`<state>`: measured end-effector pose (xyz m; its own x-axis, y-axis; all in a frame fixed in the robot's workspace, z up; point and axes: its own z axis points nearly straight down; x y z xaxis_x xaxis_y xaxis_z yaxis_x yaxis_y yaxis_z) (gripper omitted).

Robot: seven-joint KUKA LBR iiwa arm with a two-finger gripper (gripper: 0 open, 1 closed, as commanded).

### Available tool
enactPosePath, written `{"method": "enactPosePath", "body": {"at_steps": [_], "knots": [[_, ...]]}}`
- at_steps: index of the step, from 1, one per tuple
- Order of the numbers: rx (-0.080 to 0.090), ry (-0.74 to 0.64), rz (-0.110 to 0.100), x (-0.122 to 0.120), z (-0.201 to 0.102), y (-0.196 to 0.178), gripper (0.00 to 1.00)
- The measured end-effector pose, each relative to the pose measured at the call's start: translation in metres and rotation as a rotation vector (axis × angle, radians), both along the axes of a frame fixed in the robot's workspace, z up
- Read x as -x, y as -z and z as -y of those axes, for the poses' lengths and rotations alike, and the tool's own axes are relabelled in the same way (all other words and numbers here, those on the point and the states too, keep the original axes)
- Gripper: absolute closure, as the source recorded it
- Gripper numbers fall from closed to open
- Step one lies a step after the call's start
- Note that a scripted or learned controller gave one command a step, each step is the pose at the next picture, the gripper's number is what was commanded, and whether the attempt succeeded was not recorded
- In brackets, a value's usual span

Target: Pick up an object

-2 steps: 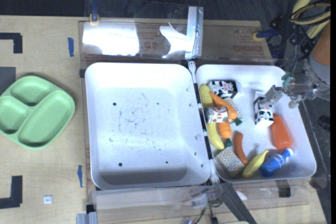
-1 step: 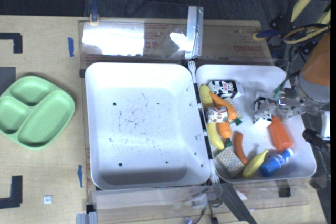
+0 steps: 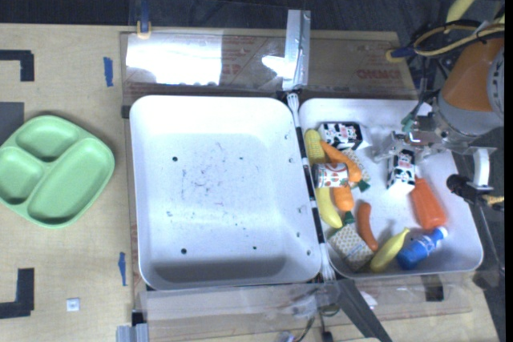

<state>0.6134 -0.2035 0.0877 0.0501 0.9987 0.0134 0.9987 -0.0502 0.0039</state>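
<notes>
Gripper (image 3: 403, 150) is down in the right bin (image 3: 469, 256) near its back edge, right over a small black-and-white carton (image 3: 402, 171). Looks like the fingers are clamped on it, though it's blurry. Nothing's lifted yet, so the pickup isn't done.

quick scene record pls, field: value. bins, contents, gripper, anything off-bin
left bin: white, shallow, speckled floor
right bin: white, holds all the objects
contents: black-and-white carton, bananas, carrot, orange bottle, blue bottle, woven block
gripper: over right bin's far side, above a small black-and-white carton
grasp: cannot tell
off-bin: green divided plate, left of the bins
</notes>
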Motion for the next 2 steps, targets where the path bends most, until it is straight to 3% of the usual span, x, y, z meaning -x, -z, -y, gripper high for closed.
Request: {"method": "enactPosePath", "body": {"at_steps": [1,2], "knots": [[0.006,0.003,-0.001,0.001,0.004,-0.007,1.0],[0.012,0.073,-0.011,0.025,-0.033,-0.079,1.0]]}}
